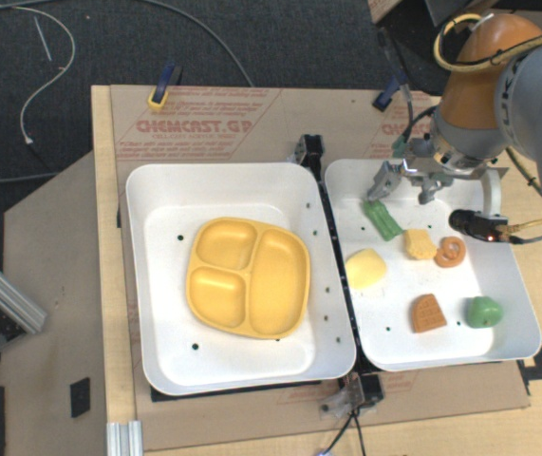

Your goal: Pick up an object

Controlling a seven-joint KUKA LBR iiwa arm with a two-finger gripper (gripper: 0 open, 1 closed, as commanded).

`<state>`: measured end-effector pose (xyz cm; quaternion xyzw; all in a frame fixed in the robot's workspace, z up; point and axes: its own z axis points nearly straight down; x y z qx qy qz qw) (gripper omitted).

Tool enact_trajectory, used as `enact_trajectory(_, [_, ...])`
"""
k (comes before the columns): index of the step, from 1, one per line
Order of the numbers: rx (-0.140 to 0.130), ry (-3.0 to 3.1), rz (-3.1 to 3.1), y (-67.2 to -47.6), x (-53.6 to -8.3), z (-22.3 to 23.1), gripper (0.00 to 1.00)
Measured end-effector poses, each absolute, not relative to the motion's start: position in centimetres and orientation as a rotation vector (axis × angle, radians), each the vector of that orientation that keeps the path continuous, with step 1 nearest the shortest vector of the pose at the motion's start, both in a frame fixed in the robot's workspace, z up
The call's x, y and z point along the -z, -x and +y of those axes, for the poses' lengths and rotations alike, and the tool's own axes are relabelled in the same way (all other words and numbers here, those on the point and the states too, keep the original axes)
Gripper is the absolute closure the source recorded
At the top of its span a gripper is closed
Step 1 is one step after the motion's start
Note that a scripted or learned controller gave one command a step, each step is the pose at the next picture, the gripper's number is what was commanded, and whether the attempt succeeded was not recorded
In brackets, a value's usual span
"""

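The gripper has its fingers wide apart with nothing in them. Just below them lies a green stick. It looks light and hard; grab its thin middle.

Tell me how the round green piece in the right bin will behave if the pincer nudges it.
The green piece looks rounded, so a push would probably roll it. It sits near the right bin's low rim, which may stop it. It appears small and smooth, so likely light and somewhat slippery to pinch.
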<state>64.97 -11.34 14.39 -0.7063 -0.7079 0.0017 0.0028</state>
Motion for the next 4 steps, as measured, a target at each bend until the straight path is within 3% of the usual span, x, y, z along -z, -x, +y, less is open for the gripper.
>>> enact_trajectory(1, [-0.001, 2.219, -2.221, -65.0, -9.5, -11.3, 0.00])
enact_trajectory(2, [0.003, 2.220, -2.224, -65.1, -10.7, -11.2, 1.00])
enact_trajectory(4, [0.008, 2.225, -2.228, -65.3, -21.6, -11.3, 1.00])
